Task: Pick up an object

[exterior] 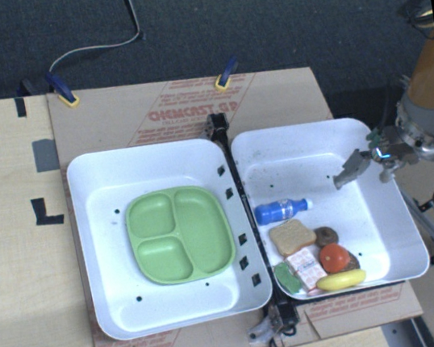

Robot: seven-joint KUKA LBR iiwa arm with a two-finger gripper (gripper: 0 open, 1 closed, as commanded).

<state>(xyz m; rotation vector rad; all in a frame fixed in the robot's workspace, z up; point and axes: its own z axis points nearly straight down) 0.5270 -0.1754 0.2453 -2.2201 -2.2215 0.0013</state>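
Red print on the flat brown cardboard sheet (pixel 182 110), at the far side behind the two bins, reads "CHEMCAST GP"; smaller lines are illegible.

Small food items (pixel 316 255) clustered in right bin (pixel 357 131)

Two bins sit side by side on the bench (pixel 15 241). The left bin (pixel 93 188) holds a tray (pixel 181 234) at its middle. In the right bin (pixel 393 255), a bottle (pixel 280 211) lies near the left wall; nearer the front lie bread (pixel 292 236), a packet (pixel 304 265), a tomato (pixel 336 257) and a banana (pixel 341 279). The gripper (pixel 346 174) hangs over the right bin's right side.
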